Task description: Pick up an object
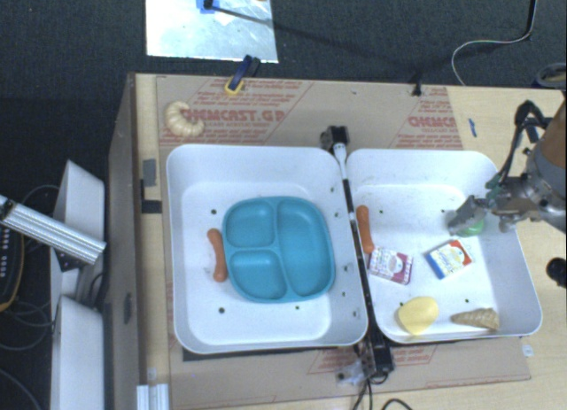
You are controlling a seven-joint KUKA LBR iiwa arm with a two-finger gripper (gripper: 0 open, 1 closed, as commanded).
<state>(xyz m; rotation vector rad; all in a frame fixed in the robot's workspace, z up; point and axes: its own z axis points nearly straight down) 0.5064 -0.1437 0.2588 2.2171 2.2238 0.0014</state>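
Note:
My gripper [464,217] hangs over the right part of the right bin [416,169], reaching in from the right edge. A small greenish patch shows at its tip; I cannot tell what it is. Just below the gripper lies a blue and white carton [448,259]. Further left are a purple and white packet [390,265] and an orange sausage [364,228] along the bin's left wall. A yellow lemon [417,313] and a tan cone [476,318] rest near the front wall.
The left bin [195,187] holds a blue divided plate [277,248] with another orange sausage [217,254] beside it. On the cardboard behind the bins lie a pale pastry [182,118] and a yellow and blue clip [239,76].

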